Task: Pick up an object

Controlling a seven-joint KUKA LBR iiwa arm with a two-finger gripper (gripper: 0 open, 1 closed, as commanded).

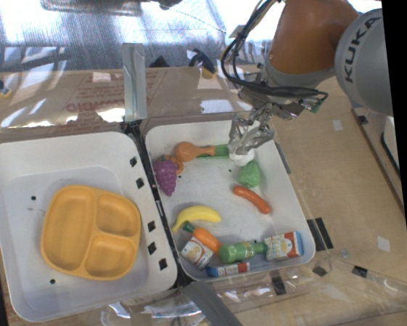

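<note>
My gripper (pixel 247 142) hangs over the far right part of the right bin (pixel 293 201), reaching down from the grey and orange arm. Directly under its tip lies a white and green toy vegetable (pixel 248 171), and whether the two touch is unclear. Other toy foods fill the same bin. An orange gourd with a green stem (pixel 190 151) lies to the gripper's left, with purple grapes (pixel 165 174) beyond it. A red-orange chili (pixel 252 199) and a banana (pixel 197 215) sit lower down.
Along the right bin's near edge lie a carrot (pixel 206 237), a small can (pixel 192 252), a green bottle (pixel 239 251) and a small carton (pixel 283 244). The left bin (pixel 4 174) holds a yellow divided plate (pixel 89 231). Black cables loop above the wrist.
</note>
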